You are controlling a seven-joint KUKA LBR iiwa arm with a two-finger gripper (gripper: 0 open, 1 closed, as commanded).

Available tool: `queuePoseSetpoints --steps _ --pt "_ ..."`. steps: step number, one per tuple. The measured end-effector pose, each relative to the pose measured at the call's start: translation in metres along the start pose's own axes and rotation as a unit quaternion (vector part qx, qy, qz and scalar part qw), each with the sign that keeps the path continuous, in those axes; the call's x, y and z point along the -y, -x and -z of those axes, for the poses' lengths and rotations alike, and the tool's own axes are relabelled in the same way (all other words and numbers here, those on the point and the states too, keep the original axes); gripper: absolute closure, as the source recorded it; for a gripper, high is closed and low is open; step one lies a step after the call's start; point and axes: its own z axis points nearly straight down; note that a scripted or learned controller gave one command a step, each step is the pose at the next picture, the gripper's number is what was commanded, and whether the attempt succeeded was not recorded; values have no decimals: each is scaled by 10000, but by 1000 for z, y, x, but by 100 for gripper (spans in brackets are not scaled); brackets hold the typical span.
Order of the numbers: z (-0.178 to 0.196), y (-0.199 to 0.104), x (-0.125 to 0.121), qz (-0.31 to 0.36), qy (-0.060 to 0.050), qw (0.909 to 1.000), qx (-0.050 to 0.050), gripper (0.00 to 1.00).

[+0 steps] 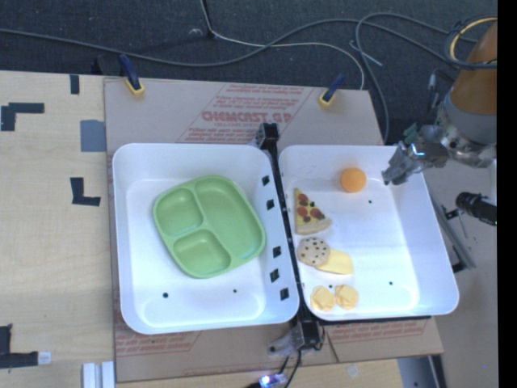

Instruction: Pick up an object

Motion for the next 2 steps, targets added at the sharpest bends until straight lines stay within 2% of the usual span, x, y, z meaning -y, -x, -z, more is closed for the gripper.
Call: queuePoseSetpoints --steps 2 --pt "-15 -98 2 15 -29 10000 -6 100"
